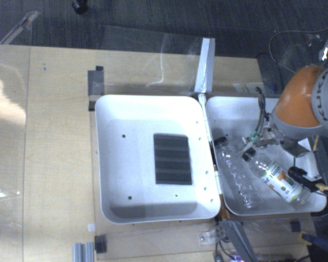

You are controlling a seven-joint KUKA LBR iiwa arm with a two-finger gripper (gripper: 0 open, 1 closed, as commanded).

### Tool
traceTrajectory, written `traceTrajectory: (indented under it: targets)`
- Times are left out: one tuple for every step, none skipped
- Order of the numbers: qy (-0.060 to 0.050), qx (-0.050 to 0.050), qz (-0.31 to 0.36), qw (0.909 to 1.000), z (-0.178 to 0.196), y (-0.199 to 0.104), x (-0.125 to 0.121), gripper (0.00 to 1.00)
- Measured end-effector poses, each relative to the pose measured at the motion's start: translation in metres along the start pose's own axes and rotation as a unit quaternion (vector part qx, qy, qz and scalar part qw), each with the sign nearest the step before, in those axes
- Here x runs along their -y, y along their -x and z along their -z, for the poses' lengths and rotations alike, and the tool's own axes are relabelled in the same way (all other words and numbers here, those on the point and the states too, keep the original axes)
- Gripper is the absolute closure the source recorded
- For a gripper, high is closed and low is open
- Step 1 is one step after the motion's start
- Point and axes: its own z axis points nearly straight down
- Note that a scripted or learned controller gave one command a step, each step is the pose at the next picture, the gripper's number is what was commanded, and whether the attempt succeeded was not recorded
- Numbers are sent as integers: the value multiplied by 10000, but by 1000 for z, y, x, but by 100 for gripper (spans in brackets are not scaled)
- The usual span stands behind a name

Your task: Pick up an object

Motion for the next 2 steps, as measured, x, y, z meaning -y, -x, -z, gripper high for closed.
traceTrajectory:
  targets:
    - [42, 97, 421, 9991, -4, -7, -8, 0]
    - [-100, -110, 1975, 9802, 12, 58, -48, 0]
